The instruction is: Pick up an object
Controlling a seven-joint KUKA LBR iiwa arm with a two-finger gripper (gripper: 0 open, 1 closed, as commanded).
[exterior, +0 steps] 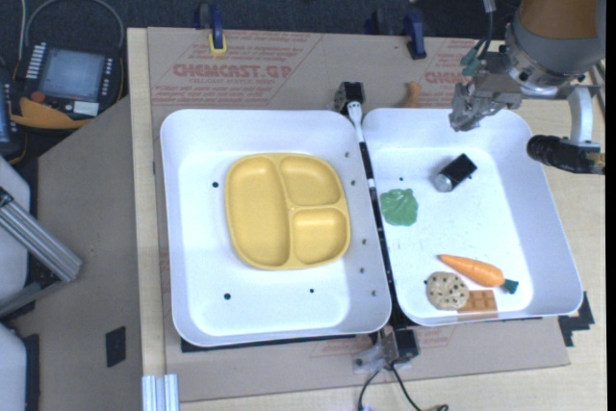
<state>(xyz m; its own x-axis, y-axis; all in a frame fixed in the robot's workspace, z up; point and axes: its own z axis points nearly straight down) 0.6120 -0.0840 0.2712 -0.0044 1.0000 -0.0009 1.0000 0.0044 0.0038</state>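
Observation:
The right bin (539, 236) holds a small black and silver cylinder (453, 173), a green leafy piece (398, 207), an orange carrot (473, 270), a round cookie (444, 289) and a brown cracker (478, 301). My gripper (466, 117) hangs over the far edge of the right bin, above and slightly right of the cylinder, apart from it. Nothing shows between its fingers.
The left bin (192, 207) carries a yellow divided plate (287, 209). A black divider (368, 188) runs between the bins. Clamps (217, 29) sit on the cardboard's far edge. A handheld controller (69, 77) lies off the bench at left.

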